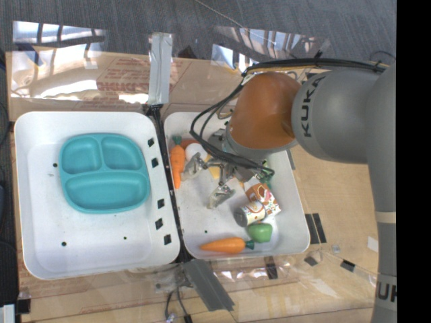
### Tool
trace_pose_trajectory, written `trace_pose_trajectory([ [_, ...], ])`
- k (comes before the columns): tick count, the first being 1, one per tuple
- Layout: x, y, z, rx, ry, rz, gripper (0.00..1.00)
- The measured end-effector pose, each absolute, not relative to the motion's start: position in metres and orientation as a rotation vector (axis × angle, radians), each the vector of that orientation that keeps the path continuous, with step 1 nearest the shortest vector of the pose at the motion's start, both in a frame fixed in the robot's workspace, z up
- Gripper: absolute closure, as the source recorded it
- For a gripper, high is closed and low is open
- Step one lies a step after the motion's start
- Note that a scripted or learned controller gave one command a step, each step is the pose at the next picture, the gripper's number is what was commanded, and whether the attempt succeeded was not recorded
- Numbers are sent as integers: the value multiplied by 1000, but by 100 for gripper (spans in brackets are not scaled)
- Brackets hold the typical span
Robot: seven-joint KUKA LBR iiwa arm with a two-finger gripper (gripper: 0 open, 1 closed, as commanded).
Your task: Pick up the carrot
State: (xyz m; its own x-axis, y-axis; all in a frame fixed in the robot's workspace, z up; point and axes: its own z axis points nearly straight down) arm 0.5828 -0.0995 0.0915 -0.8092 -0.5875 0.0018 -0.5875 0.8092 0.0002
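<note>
Carrot (223,245) along near rim, tool (209,180) open above — mid-bin

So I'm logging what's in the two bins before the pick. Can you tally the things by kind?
Carrots: 2
Green fruit: 1
Printed can: 1
Teal divided plate: 1
Total: 5, leaving out anything hidden under the gripper.

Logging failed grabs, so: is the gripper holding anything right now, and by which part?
Nothing is held. The gripper hangs open over bare floor of the right bin, with one carrot beside it against the left wall.
</note>
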Motion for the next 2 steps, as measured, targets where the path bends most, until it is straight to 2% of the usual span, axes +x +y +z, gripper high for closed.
trace_pose_trajectory([
  [1, 496, -96, 93, 1082, -2955, 1, 0],
  [2, 501, -96, 380, 1543, -2757, 22, 0],
])
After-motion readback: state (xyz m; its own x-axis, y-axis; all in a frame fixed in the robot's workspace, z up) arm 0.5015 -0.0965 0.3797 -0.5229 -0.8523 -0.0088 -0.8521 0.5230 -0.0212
